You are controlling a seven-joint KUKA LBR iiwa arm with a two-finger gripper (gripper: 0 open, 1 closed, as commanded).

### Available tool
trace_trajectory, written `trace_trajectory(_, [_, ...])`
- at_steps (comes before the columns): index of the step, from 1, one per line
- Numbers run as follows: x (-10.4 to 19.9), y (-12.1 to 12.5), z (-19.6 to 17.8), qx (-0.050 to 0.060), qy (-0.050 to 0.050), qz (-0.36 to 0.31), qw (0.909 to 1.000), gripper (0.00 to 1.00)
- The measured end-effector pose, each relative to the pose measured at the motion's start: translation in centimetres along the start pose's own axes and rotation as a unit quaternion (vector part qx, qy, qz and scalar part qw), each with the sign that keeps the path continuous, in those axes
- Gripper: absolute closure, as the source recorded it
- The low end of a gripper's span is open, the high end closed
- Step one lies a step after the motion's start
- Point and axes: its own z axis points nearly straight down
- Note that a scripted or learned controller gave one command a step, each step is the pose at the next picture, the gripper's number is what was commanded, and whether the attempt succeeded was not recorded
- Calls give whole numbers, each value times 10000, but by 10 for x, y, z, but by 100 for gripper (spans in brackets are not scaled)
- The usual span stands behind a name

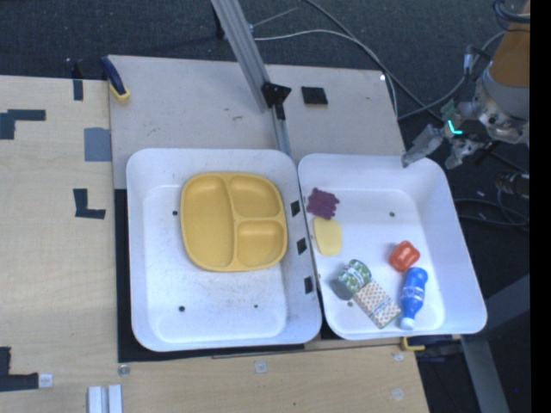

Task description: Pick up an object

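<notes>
Listing: we log a glossy blue bottle (413,296), white cap toward the right bin's (430,183) near edge; gripper (430,147) outside its far right corner.

Purple cluster (322,202), yellow piece (327,236), can (354,276), packet (376,304), red piece (404,255), blue bottle (412,295) in the right bin (448,198).

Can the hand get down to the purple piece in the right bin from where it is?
Probably yes: the hand hangs over the bin's far right corner, and the purple piece lies alone, nothing above it.
</notes>
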Motion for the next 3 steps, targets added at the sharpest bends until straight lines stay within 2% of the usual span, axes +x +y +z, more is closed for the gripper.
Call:
trace_trajectory(1, [0, 0, -1, -9, -2, -2, 10000, 0])
trace_trajectory(2, [-4, -5, 62, 18, -3, 3, 10000, 0])
trace_trajectory(3, [1, -3, 107, 11, -4, -6, 10000, 0])
